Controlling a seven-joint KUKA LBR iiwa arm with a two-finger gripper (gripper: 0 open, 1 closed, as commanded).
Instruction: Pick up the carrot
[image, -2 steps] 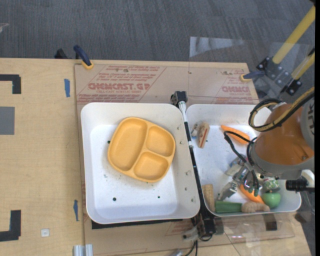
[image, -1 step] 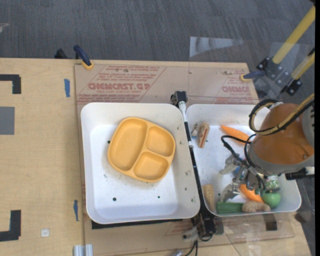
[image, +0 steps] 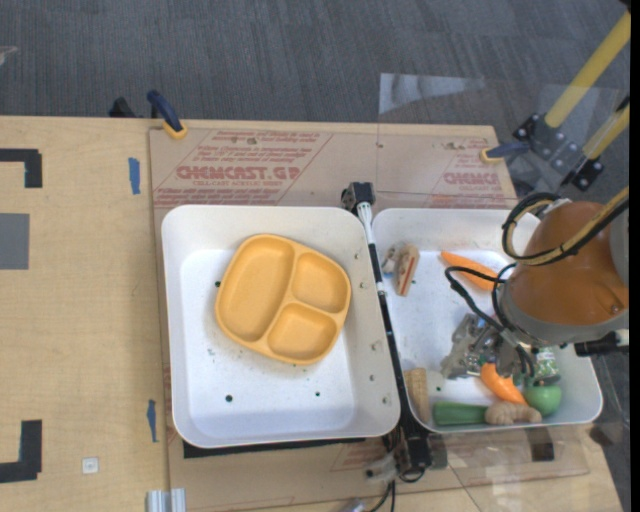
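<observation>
Green cucumber (image: 460, 412) at front, carrot (image: 497, 383) touching gripper (image: 478, 352), grip unclear.

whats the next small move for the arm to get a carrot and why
Probably close on, then lift, the carrot beside the gripper. The gripper sits low in the right bin, right above that carrot, with a green vegetable and ginger-like piece crowded just below, so a straight lift seems safest. A second carrot lies farther back.

We count two white bins (image: 190, 300), one yellow divided plate (image: 283, 298), two carrots (image: 470, 266), one cucumber (image: 460, 413), one green apple (image: 545, 399) and one corn cob (image: 417, 392).
</observation>
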